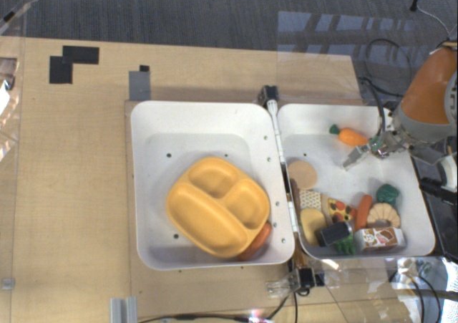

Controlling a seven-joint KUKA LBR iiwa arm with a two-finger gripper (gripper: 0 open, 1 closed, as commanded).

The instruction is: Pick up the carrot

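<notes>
The carrot is small and orange with a green top pointing left. It lies flat in the far part of the right bin. My gripper reaches in from the right and sits low, just below and right of the carrot's thick end. Its fingers look open, one stretched down-left and the other close to the carrot's right tip. Nothing is between them. The orange band of the arm is above the bin's right rim.
Several toy foods crowd the near half of the right bin: a tan disc, a pizza slice, a red sausage, a green piece, a small box. The left bin holds a yellow divided plate.
</notes>
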